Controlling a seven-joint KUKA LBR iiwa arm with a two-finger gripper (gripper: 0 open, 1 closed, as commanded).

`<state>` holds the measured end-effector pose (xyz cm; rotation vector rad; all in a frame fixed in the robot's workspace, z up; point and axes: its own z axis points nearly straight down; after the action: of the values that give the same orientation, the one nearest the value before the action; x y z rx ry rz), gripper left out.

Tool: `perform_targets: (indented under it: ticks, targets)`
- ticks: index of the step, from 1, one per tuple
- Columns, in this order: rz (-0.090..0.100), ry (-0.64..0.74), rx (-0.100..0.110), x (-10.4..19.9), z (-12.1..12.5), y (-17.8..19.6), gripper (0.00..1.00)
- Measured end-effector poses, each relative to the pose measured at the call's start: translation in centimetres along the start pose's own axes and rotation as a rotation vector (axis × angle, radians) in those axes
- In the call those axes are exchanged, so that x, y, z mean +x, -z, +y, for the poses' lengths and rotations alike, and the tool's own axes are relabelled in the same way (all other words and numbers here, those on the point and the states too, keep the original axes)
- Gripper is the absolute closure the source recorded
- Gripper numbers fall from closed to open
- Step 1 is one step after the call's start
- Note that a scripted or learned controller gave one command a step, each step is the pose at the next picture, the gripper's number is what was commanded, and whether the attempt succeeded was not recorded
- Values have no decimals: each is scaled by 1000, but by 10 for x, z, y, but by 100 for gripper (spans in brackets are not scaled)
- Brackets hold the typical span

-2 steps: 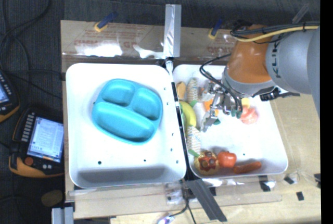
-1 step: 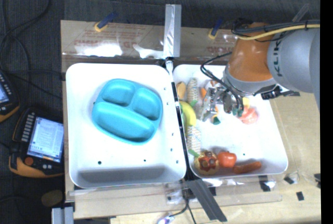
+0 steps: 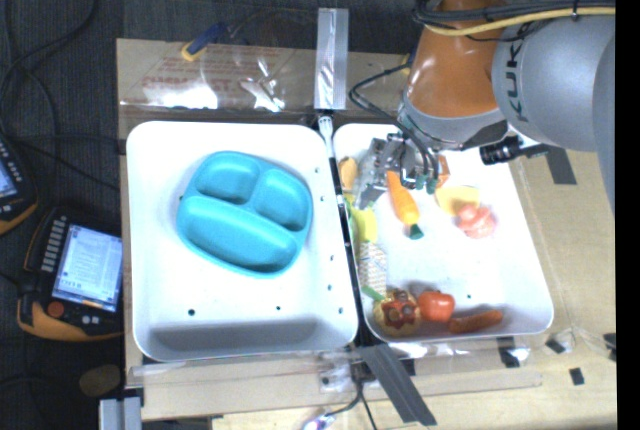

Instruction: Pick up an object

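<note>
Orange and tapered, a toy carrot (image 3: pixel 403 201) lies in the right bin (image 3: pixel 520 248), in its upper left part, with a small green tip (image 3: pixel 414 232) at the lower end; it looks like moulded plastic, so I judge it light, stiff and rather slick, likely to roll or squirt out if pinched near the narrow end; the best hold would be across the thicker middle, with the fingers set square to its length. The gripper (image 3: pixel 392 168) hangs right over the carrot's upper end, close to it or touching; whether anything sits between the fingers cannot be made out, and whether they stand apart or together I cannot tell, since the wrist and cables hide them.

Just left of the carrot, along the bin's wall, lie a small orange-brown piece (image 3: pixel 347 172) and a yellow-green one (image 3: pixel 362 223); to the right, near but apart, a pale yellow piece (image 3: pixel 458 197) and a pink, rounded one (image 3: pixel 477 221) touch each other; these are near enough to be nudged in a sloppy grasp. Along the bottom edge sit a red tomato-like toy (image 3: pixel 436 304), a dark mottled item (image 3: pixel 398 311) and a reddish long piece (image 3: pixel 476 321), well away from the gripper.

Beyond the divider, the left bin (image 3: pixel 160 318) holds a blue compartment tray (image 3: pixel 246 210); a grey arm with an orange band (image 3: pixel 455 58) reaches in from the right.
</note>
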<state>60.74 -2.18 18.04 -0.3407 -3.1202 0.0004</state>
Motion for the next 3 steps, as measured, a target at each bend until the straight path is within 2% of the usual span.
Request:
perform_targets:
  ticks: [1, 2, 3]
  targets:
    - [2, -482, 4, 46, -19, 21, 100]
    - [0, -947, 7, 3, 27, -1, 100]
    - [1, -1075, 7, 61, -37, 36, 100]
